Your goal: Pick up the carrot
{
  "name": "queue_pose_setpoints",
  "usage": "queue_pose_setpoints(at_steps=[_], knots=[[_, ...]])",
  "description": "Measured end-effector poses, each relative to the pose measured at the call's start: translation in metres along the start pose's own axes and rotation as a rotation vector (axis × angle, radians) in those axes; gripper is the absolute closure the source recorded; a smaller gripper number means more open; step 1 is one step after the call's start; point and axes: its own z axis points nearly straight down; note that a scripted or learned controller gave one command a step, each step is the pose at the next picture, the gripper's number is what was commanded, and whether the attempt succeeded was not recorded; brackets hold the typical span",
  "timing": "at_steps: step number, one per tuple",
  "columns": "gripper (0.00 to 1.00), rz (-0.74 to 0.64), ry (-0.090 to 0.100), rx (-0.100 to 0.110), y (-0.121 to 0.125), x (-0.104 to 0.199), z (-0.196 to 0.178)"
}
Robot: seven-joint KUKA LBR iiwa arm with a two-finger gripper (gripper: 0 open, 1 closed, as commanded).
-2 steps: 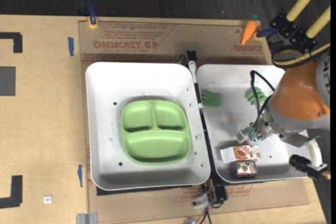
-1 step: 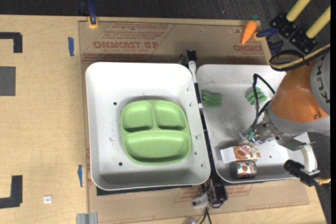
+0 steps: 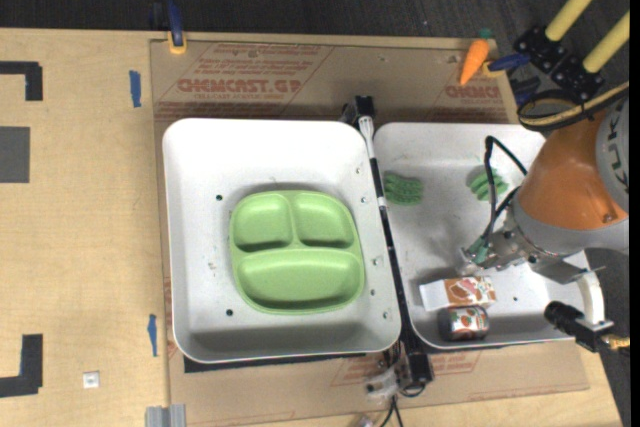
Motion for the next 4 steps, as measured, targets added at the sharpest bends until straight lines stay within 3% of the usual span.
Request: queue_pose_setpoints(at_steps=[2, 3, 4], knots=[[1.00, -0.001, -0.003, -0.005, 0.002, 0.000, -0.020], [1.00, 0.146, -0.001, -0.007, -0.004, 0.012, 0.011], [1.00, 0.206, -0.002, -0.001, -0.007, 0.014, -0.001]])
